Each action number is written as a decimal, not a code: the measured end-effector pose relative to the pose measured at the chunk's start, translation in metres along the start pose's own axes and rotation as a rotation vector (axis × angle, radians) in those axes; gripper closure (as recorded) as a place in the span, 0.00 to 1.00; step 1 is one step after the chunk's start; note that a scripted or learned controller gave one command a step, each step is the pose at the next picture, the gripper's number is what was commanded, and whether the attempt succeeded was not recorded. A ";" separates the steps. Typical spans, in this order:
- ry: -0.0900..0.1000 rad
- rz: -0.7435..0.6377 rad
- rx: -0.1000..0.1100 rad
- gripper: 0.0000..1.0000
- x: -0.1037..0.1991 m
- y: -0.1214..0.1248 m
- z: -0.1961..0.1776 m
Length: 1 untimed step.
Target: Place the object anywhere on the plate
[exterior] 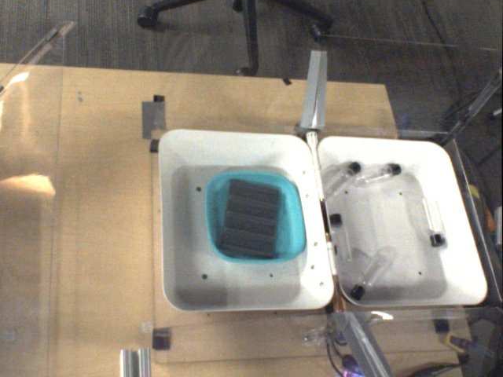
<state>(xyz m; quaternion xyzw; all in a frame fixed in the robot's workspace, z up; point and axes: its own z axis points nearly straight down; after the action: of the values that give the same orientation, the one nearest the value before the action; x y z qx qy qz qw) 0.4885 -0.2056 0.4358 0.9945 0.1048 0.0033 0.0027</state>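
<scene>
Two shallow white bins sit side by side on a pale wooden bench (86,234). The left bin (177,289) holds one plate (292,210) — a teal, squarish dish with rounded corners — and on that plate lies one dark grey ridged block (251,218), a flat rectangular piece with several raised bars across it, resting wholly inside the plate's rim and turned slightly off square. The right bin (464,289) holds several clear tubes with black caps; four or five seem to lie there, though their glassy bodies are hard to count against the white floor. One pair lies near the far wall (369,171), one along the right wall (432,220), and one near the front left corner (368,275). A grey metal bar (314,91) runs back from the seam between the bins. Beyond the bench, the black legs of one office chair (244,10) stand on grey carpet. The state of the hand cannot be told from this view.
</scene>
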 end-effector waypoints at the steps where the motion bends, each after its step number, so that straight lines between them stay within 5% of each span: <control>1: 0.002 -0.001 -0.001 0.00 0.028 0.006 0.000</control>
<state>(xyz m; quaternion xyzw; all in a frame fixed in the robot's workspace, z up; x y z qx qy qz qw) 0.5175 -0.2052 0.4361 0.9944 0.1051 0.0042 0.0031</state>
